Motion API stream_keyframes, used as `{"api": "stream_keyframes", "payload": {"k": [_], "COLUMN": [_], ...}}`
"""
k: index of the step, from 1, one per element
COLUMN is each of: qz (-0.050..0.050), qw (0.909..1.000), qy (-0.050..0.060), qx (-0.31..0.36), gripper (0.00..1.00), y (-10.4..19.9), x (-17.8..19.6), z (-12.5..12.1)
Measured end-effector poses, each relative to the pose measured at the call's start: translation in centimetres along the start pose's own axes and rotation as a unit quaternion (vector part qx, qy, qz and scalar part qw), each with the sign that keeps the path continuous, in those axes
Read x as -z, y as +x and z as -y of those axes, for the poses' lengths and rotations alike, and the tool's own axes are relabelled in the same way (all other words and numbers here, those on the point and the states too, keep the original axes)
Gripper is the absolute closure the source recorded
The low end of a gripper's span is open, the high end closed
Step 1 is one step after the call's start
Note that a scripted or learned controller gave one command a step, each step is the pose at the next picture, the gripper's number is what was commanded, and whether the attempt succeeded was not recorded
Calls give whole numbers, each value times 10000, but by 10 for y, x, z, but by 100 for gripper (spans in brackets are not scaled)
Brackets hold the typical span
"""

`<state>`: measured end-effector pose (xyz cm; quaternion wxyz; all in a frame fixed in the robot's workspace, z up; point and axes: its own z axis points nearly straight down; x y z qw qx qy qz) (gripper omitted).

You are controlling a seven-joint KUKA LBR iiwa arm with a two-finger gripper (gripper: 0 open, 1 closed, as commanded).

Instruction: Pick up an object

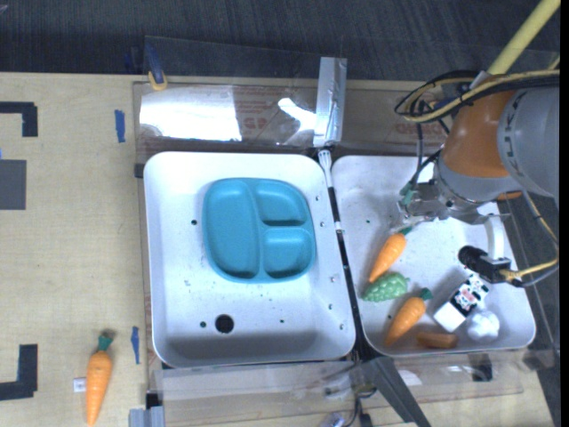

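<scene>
My gripper (414, 210) hangs over the upper middle of the right bin (369, 181), on the grey arm with the orange band. Just below it lies an orange carrot (388, 256), its green top pointing up toward the gripper. A bumpy green piece (384, 287) sits under that carrot. A second carrot (405, 317) lies nearer the front, beside a brown sausage (436, 338). A small white and black toy (460, 301) and a pale grey ball (484, 327) rest at the front right. Nothing is visibly held.
The left bin (169, 238) holds a blue divided plate (260, 228) and a small black disc (224, 324). A third carrot (98, 376) lies on the wooden bench outside the bins at the lower left. Yellow cables loop above the arm.
</scene>
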<state>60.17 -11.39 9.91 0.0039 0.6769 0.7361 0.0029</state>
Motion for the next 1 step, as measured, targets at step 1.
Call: {"api": "stream_keyframes", "payload": {"k": [1], "qz": [0], "qw": [9994], "qy": [3], "qx": [333], "gripper": [100], "y": [18], "x": [104], "z": [-3]}}
